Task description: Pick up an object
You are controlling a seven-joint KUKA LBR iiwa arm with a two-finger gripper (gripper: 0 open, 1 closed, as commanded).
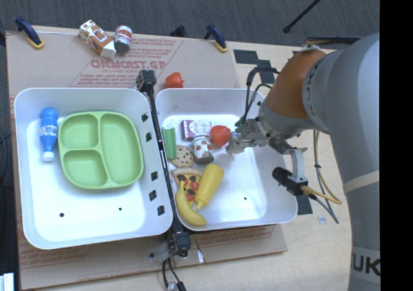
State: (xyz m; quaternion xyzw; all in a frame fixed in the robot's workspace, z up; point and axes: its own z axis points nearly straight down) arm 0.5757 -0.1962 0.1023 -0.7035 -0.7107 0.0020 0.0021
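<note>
- The grey arm [335, 109] with its orange band reaches in from the right over the right bin [271, 209].
- The claw [233, 142] sits low in that bin, just beside a red tomato-like object [220, 134]; whether its fingers are parted or closed cannot be told, and nothing shows between them.
- Left of the red object lies a purple-and-white carton [192, 128], with a small spotted cup-like toy [202, 148] just below it.
- A green stick-shaped item [169, 142] lies along the bin's left wall, near a cookie-like piece [183, 156].
- Lower down, a yellow squeeze bottle [209, 184] lies tilted, touching a banana [187, 209] and a pizza slice toy [188, 182].
- The left bin [97, 219] holds a green divided plate [100, 149] and a blue bottle [49, 132] at its left.
- On the cardboard sheet [129, 64] covering the surface behind the bins lie a small box [95, 37], a can [123, 38] and a red toy [174, 80].
</note>
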